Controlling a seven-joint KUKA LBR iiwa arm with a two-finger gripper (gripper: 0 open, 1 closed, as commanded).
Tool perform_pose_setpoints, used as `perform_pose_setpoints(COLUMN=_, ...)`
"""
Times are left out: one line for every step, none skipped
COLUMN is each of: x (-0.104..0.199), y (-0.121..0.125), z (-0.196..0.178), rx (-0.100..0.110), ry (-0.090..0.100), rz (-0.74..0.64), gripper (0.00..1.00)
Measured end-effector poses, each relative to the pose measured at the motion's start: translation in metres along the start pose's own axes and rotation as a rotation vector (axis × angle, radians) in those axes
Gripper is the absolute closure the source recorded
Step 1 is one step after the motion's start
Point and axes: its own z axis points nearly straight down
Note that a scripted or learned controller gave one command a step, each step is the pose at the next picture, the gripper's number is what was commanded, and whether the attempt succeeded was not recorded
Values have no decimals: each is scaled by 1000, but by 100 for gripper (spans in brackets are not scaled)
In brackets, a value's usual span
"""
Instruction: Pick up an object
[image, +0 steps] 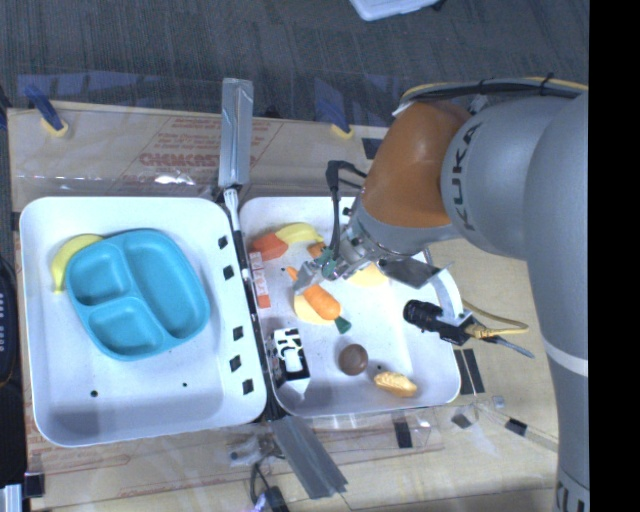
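- The pincer (328, 264) hangs low over the far-middle part of the right bin (392, 338), under the arm's (500, 180) orange band. The wrist hides much of it, so I cannot tell whether it is spread or pressed together, and nothing shows pinched in it.
- The likeliest thing to pick is the orange carrot (320, 301). It lies on the bin floor just nearward of the pincer and a shade left, close by it, though I cannot tell whether they touch.
- The carrot's long axis runs at a slant, from far-left to near-right, with its green tip at the near-right end. A grasp across the narrow way would need the jaws set square to that slant.
- A yellow piece (302, 311) lies against the carrot's left side, partly under it, so a closing grasp may catch both or push the carrot off.
- A pale yellow piece (368, 278) sits just right of the pincer. A banana (297, 233) and an orange-red block (268, 244) lie to the far left, near the bin wall.
- A brown ball (352, 359) and a small yellow-orange piece (395, 381) lie toward the near side, apart from the carrot, with bare white floor between.
- The floor is smooth and white, so a nudged carrot would likely slide.
- The left bin (130, 395) on the table (120, 150) holds a blue divided plate (140, 290), well apart from the pincer.
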Motion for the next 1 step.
perform_pose_setpoints(x=36, y=13, z=-114, rx=-3, ry=-2, rz=20, gripper=100)
